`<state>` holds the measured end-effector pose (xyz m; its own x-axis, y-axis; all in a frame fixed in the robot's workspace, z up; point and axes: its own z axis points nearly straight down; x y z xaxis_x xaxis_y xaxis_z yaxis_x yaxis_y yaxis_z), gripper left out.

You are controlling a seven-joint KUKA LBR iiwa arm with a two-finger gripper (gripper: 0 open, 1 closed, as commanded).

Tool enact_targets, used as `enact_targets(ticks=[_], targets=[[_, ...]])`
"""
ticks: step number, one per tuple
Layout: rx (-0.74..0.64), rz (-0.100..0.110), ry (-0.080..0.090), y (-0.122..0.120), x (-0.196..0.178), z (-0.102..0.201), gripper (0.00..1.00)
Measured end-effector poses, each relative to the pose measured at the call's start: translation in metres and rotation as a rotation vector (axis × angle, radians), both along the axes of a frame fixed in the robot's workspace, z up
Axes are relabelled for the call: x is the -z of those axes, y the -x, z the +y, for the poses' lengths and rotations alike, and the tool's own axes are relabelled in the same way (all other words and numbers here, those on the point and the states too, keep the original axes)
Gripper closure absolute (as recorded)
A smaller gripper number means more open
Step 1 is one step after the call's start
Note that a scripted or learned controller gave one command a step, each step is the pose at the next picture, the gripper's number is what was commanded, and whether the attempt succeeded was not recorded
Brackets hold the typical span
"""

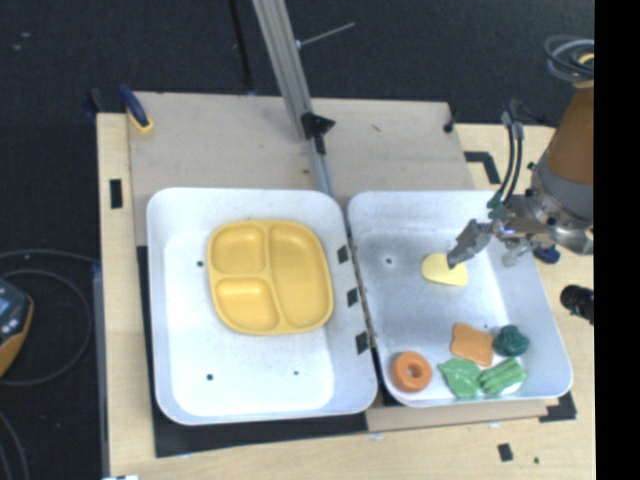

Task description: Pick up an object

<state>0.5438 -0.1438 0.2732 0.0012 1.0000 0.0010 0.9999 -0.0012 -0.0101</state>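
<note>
Camera view, jaws: the jaws (pixel 462 259) come in from the right, tips right at the upper right edge of the pale yellow piece (pixel 444 270); how far apart they stand I cannot tell, and nothing shows between them.
Task's thing: the pale yellow piece, flat on the floor of the right bin (pixel 400 218), looks like the target; touching or just above, I can't say.
Arm: grey wrist with an orange band (pixel 572 148) hangs right of the yellow piece, over the right bin's far wall.
Near the yellow piece: bare white floor on all sides, so the approach is uncluttered.
Below the yellow piece: a cluster along the right bin's lower wall. An orange ring (pixel 410 371) sits at lower left, an orange wedge (pixel 472 344) straight below, light green pieces (pixel 480 378) under that, and a dark green lump (pixel 511 341) off to the lower right, all well apart from the jaws.
Left of the yellow piece: the left bin (pixel 180 368), holding a yellow divided plate (pixel 270 275) lying flat.
Underneath it all: the tabletop (pixel 220 138), with a metal post (pixel 280 48) rising beyond the yellow piece.
Step in hand: my read is the final reach onto the piece, grasp not yet shown.
Next move: likely settle over the piece, close on it, then lift straight up; it lies thin and flat, so a slip is a real risk.
</note>
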Motion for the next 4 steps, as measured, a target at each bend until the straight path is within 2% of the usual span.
enact_targets(ticks=[1,2,4], targets=[[-0.003,-0.011,0.002,-0.002,-0.006,0.0,0.0],[-0.002,-0.006,0.001,-0.005,0.057,-0.002,0.0],[0.0,-0.007,0.001,-0.01,0.145,0.005,0.0]])
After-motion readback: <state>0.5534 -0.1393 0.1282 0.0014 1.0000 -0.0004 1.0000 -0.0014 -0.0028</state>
